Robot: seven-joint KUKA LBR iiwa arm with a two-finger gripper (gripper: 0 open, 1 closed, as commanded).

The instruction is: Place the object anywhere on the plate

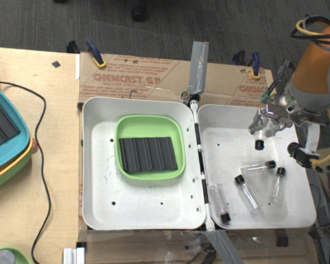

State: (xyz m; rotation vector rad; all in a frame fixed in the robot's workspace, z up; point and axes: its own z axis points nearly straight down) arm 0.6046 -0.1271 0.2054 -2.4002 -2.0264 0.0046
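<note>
A green square plate (pixel 122 131) lies in the left white bin (pixel 95 191), with a dark ridged mat (pixel 150 154) on it. Several clear vials with black caps lie in the right bin (pixel 296 215): one (pixel 259 168) near the middle, one (pixel 247 192) slanted below it, one (pixel 276 185) to the right, one (pixel 219 200) at the front left. My gripper (pixel 263 129) hangs over the back of the right bin. A small black-capped piece (pixel 258 144) sits right under it; I cannot tell whether it is held or lies on the bin floor.
A stack of teal and yellow dishes (pixel 7 142) stands on the wooden bench at the far left, with a black cable (pixel 42 166) running past it. Cardboard (pixel 140 78) held by clamps lines the back behind both bins. A grey divider strip (pixel 198 70) rises between the bins.
</note>
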